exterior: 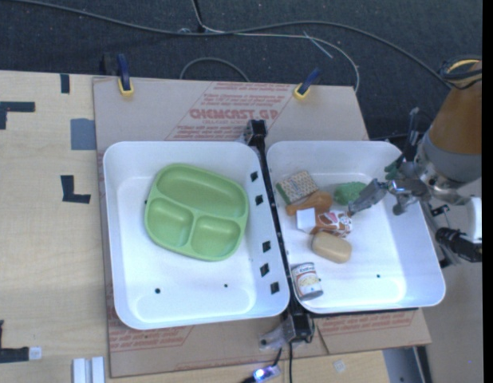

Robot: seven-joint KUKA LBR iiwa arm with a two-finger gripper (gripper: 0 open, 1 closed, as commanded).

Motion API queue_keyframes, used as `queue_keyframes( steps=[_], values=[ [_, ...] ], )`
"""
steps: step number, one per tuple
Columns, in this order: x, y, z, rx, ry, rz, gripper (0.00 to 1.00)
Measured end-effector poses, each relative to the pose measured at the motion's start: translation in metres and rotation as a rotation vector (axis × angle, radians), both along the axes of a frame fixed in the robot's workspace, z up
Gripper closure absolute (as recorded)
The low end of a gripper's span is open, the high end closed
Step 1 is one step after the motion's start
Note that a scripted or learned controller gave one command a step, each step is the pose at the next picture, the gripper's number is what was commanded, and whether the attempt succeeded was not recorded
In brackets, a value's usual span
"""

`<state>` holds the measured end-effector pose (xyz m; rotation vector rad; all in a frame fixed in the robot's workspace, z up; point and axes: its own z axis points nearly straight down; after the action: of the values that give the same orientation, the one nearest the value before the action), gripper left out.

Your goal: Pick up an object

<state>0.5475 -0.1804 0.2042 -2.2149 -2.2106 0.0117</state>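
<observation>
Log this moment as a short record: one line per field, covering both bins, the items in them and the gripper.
left bin: holds a green divided plate
right bin: holds a cluster of small items near its left side
items: waffle-patterned piece, green object, tan oval block, small can
gripper: low over the right bin, beside the green object
grasp: nothing visibly between the fingers
arm: enters from the right

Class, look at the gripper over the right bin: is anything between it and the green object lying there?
Nothing visible stands between them. The gripper hangs over the right bin, right beside the green object, with only bare bin floor around its tip. The red-and-white packet lies just below-left, to one side.
</observation>
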Motion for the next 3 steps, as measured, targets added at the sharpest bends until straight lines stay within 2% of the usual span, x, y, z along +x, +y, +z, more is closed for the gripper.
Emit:
queue_keyframes(
  steps=[1,3],
  values=[
    [0.003,0.000,0.007,-0.003,-0.012,0.003,0.00],
    [0.006,-0.003,-0.082,-0.004,-0.009,0.002,0.00]
  ],
)
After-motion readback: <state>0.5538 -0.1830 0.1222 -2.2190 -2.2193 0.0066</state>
